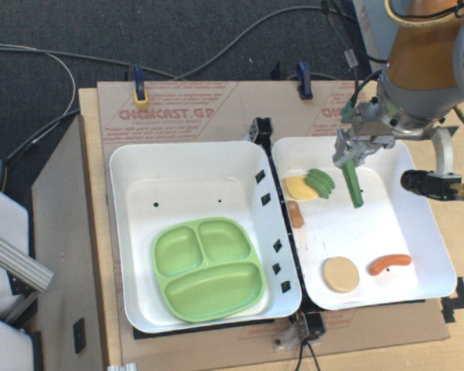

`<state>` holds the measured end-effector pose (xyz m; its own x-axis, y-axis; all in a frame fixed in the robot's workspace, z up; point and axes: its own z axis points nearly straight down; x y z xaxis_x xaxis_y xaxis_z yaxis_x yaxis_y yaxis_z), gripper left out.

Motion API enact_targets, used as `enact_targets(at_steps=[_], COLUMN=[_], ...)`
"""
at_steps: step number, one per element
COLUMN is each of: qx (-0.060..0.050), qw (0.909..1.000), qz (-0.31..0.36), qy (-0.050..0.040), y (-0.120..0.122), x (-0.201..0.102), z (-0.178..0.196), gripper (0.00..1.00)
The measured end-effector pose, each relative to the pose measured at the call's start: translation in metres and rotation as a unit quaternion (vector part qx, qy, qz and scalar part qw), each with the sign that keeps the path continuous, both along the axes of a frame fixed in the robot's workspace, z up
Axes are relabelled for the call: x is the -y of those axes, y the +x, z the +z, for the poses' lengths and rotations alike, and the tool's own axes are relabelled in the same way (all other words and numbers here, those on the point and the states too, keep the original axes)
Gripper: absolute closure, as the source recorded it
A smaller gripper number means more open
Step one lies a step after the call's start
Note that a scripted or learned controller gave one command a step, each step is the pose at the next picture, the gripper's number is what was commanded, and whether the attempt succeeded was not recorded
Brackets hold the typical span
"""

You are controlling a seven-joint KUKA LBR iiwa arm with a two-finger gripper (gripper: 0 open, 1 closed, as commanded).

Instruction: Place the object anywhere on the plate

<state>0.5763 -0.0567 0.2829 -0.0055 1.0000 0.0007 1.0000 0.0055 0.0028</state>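
The grey arm with its orange band enters from the upper right of the frame, its upper part cut off by the frame edge, and its two-finger gripper [349, 159] hangs over the upper part of the right shallow white bin [423, 232]. A long dark green stick-shaped object [353, 185] hangs down from the fingertips, tilted slightly, its top end pinched between the closed fingers and hidden there; whether its lower end touches the bin floor is hard to tell. Just left of it lie a green leafy toy piece [320, 182] and a yellow rounded piece [299, 188], touching, the leafy one partly covering the yellow. A small orange-brown piece [295, 214] sits against the bin's left wall. Lower in the bin lie a tan round disc [341, 274] and a red-orange sausage-shaped toy [390, 264]. The light green three-compartment plastic plate [209, 267] sits in the lower part of the left white bin [184, 176].
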Motion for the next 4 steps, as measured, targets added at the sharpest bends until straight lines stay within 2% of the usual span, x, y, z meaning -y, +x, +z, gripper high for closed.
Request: enact_targets(at_steps=[1,2,4], qx=[-0.003,0.0,-0.002], qw=[1.0,1.0,1.0], qz=[0.0,0.0,0.0], qy=[0.0009,0.0001,0.0008], y=[0.008,0.023,0.026], x=[-0.049,-0.095,-0.202], z=[-0.021,-0.022,-0.053], gripper=[1.0,1.0,1.0])
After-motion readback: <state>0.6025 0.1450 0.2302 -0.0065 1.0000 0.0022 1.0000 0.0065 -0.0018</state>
